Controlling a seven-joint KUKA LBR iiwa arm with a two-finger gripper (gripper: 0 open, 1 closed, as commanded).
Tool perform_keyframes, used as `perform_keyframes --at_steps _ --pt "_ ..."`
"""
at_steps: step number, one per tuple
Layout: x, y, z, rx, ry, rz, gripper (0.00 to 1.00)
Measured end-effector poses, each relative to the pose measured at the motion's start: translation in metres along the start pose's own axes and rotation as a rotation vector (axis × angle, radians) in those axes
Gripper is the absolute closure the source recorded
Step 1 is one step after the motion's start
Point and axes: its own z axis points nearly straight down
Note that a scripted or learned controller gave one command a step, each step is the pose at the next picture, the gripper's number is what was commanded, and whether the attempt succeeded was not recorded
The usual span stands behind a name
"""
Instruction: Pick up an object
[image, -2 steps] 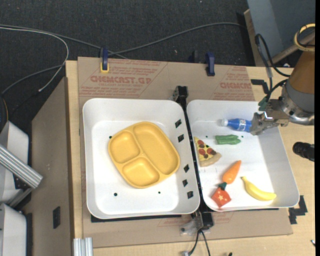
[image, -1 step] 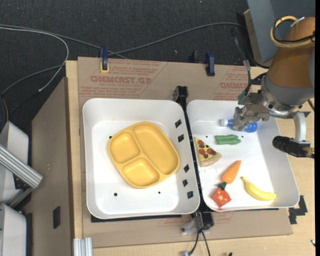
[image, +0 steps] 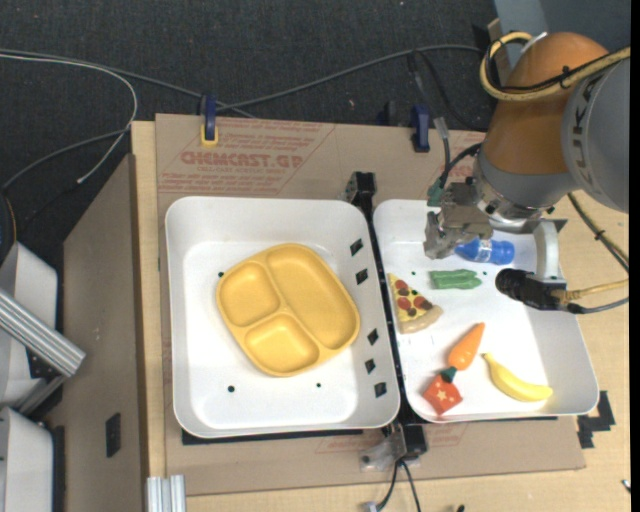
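Claw (image: 447, 238) low over the back of the right bin (image: 570, 385), just beside a blue object (image: 492, 251); whether open or closed, impossible to tell. Below it in that bin: green piece (image: 455, 280), pizza slice (image: 412, 304), carrot (image: 465, 345), red block (image: 442, 393), banana (image: 517, 380). Left bin (image: 195, 310) carrying a yellow divided tray (image: 288, 308).
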Motion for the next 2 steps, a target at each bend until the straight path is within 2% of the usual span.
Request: perform_keyframes --at_steps 1,2 --pt "0.058 0.001 0.001 -0.001 0.001 -0.003 1.00" --pt "0.110 0.026 0.004 -0.004 0.001 -0.003 1.00"
